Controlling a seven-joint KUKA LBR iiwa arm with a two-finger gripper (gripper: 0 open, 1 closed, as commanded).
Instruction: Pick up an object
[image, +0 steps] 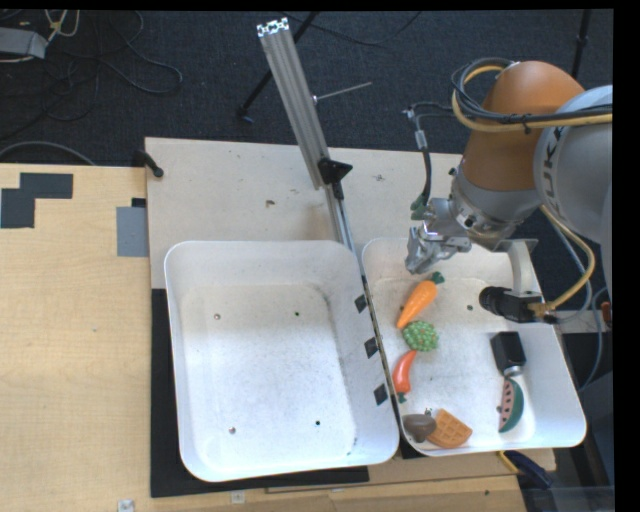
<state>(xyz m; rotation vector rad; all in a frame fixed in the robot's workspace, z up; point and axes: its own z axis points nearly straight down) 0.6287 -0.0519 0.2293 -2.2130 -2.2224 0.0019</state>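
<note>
My gripper (424, 257) hangs over the far end of the right bin (560, 400), just above the leafy tip of an orange carrot (417, 302), which lies at a slant. Nothing shows in its grasp. Below the carrot sits a green leafy vegetable (421, 336), and a red chili (404, 371) lies beside the bin's left wall. A watermelon slice (511, 405) and a small black block (507, 350) lie on the right side. At the near edge, a brown piece (419, 428) touches an orange waffle-like piece (451, 431).
The left bin (190, 300) stands alongside, sharing a divider with black clips (371, 346). A slanted aluminium rail (300, 110) rises behind the bins. The arm's orange and grey bulk (520, 130) looms over the right bin's far corner.
</note>
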